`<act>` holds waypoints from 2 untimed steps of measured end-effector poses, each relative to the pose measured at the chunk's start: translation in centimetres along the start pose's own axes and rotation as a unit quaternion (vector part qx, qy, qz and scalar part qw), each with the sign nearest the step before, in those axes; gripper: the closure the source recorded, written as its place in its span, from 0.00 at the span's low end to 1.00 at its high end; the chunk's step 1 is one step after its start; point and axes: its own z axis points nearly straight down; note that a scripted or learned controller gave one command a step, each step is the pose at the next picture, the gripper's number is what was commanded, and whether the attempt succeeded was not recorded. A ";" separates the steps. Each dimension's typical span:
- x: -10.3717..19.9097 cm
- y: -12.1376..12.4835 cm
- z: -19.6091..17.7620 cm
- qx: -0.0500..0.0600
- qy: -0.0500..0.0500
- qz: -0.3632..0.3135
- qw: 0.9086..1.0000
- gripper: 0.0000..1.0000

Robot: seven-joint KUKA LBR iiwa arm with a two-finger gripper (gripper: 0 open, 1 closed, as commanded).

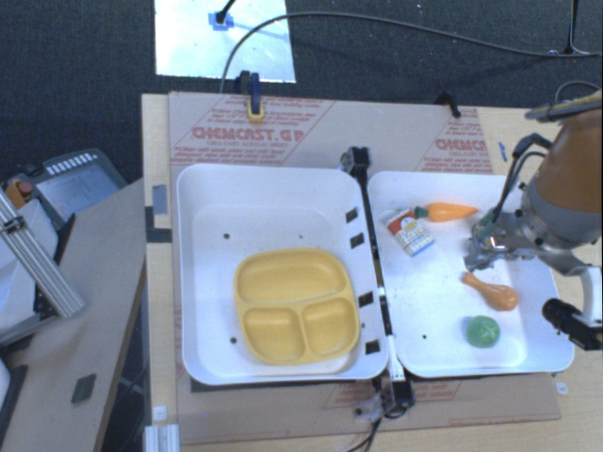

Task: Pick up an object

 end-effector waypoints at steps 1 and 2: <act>6.1 0.8 -0.2 0.002 0.001 -0.003 1.000 1.00; 11.2 -0.1 0.7 0.003 0.002 -0.003 1.000 1.00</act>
